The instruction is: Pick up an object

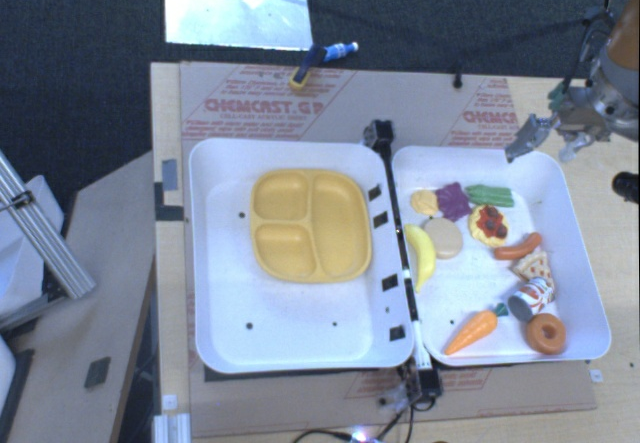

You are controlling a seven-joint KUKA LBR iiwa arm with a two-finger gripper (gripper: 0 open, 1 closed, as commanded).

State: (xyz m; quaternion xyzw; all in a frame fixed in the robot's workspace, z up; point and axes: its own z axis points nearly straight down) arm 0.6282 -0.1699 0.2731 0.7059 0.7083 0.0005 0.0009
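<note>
Approach step: the gripper (550,136) hovers at two o'clock, jaws spread and holding nothing, above the right bin (580,261). Next it must descend onto the toy food (489,224) below.

we see two white bins side by side: the left bin (215,326) bears a yellow divided plate (308,224), the right bin (580,261) holds toy food, a banana (421,256) by the divider, a carrot (472,329), a donut (546,333), a sausage (517,248) and green beans (489,195). the gripper (548,136) hangs at the right bin's far rim, its two fingers spread apart with nothing between them.
</note>
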